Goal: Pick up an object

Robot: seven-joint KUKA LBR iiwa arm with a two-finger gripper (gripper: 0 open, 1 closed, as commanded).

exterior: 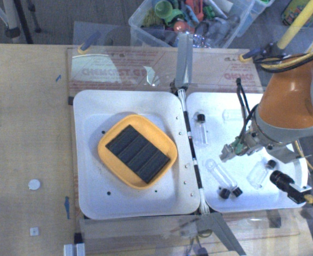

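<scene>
My gripper [229, 152] hangs over the middle of the right bin [215, 101], at the end of the grey and orange arm reaching in from the right. Just below and left of it lies a clear tube [216, 173] with black caps [225, 193] at its near end. Another clear tube with a black cap [200, 128] lies along the bin's left wall. A third clear vial [257, 175] rests to the gripper's lower right. A faint clear piece [231, 114] sits near the bin's far side. Nothing shows in the gripper's grasp.
The left bin [87, 196] holds a yellow dish-like thing with a black ribbed pad [137, 151]. A grey post [183, 63] stands at the far end of the divider between the bins. A tub of colourful toys [193, 12] sits beyond the bench.
</scene>
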